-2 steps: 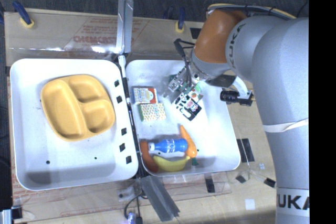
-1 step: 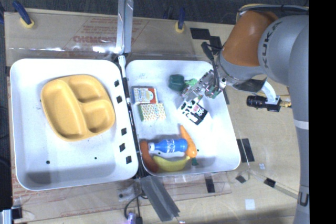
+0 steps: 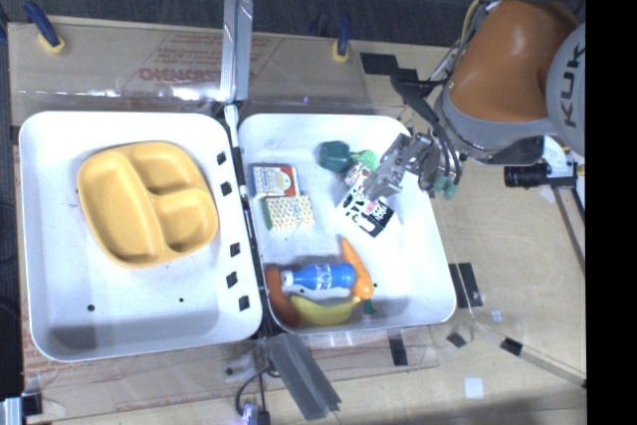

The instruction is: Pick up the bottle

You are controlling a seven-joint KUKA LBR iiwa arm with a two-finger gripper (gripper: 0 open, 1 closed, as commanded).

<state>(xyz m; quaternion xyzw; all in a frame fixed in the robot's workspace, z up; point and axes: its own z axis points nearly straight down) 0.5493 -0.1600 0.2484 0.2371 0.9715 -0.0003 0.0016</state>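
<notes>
2 bins sit side by side. The left bin [image 3: 40,214] holds a divided tray [image 3: 147,202]. In the right bin [image 3: 423,244], the bottle [image 3: 320,278] lies at the near edge on a banana [image 3: 323,311], a carrot [image 3: 356,269] just right. 2 small boxes [image 3: 281,197] lie farther, left; the gripper [image 3: 383,179] hangs far right.

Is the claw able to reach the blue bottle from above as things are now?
Probably yes. The bottle lies on its side at the near end of the right bin, its top uncovered. The banana and carrot crowd its sides, leaving little room. The claw hovers farther back.
</notes>
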